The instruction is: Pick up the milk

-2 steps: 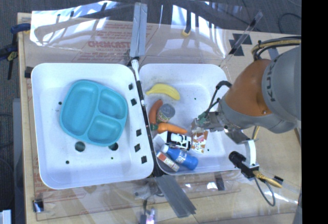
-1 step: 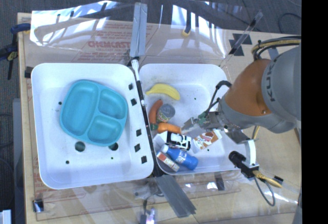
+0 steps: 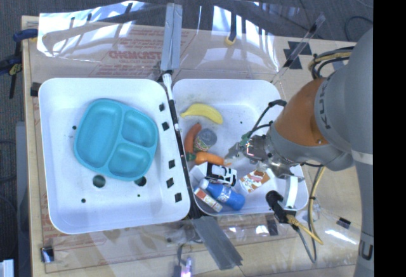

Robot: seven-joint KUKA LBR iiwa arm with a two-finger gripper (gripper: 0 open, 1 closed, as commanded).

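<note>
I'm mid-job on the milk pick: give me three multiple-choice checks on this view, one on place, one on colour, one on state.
1. Where does the banana lie?
A. left bin
B. right bin
C. on the bench outside the bins

2. What colour is the divided plate?
A. red
B. blue
C. yellow

3. Where is the gripper?
A. over the right bin
B. over the left bin
C. away from both bins

Key: 1 B, it lies in that bin's upper part. 2 B, the plate in the left bin is light blue. 3 A, it hangs beside the items there.

glossy white plastic bins [image 3: 101,219], smooth turquoise plastic plate [image 3: 117,139], clear shiny sheeting [image 3: 209,28]
</note>
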